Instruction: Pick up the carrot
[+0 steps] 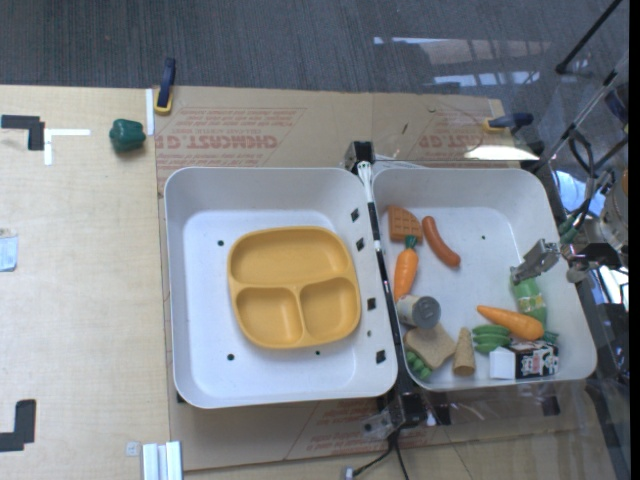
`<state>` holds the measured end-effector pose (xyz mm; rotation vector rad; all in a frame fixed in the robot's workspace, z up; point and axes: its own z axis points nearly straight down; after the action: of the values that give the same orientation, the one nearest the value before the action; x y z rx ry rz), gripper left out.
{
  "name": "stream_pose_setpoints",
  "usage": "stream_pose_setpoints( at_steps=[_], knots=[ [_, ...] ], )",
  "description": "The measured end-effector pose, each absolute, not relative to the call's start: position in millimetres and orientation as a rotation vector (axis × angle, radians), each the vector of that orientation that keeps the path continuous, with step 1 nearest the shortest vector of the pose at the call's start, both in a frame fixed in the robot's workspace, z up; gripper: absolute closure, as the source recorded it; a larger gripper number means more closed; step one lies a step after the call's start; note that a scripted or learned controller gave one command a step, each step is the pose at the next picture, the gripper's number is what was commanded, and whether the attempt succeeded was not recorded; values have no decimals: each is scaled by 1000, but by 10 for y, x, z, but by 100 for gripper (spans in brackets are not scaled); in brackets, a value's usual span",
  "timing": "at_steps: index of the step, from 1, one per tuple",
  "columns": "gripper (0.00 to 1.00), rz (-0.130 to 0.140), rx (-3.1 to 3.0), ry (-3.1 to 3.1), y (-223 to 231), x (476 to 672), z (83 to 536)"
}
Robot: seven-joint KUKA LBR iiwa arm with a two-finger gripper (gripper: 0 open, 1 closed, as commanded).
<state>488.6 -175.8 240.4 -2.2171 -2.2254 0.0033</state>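
Orange carrot (511, 320) just below gripper (538, 259), not yet grasped; finger state indeterminate. Remaining: descend, pinch, lift.

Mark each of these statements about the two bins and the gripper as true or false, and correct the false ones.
1. The yellow divided plate lies in the left bin. True.
2. Two carrots lie in the right bin. True: one carrot near the divider, another carrot toward the right wall.
3. The gripper holds a carrot. False: nothing sits between its fingers; it hovers above the right bin's right side.
4. The sausage rests on the yellow plate. False: it lies on the right bin's floor.
5. A green object sits on the bench outside both bins. True.
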Motion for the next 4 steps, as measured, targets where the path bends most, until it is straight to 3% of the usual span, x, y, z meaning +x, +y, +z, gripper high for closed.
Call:
stream_pose_setpoints(
  at_steps=[1, 2, 3, 4],
  knots=[
    [0, -23, -2080, -2357, -1832, 4856, 1065],
    [100, -19, -2097, -2355, -1867, 4872, 1153],
    [100, -4, -2244, -2201, -1390, 4799, 919],
    [100, 5, -2639, -1701, -970, 5206, 1339]
  ],
)
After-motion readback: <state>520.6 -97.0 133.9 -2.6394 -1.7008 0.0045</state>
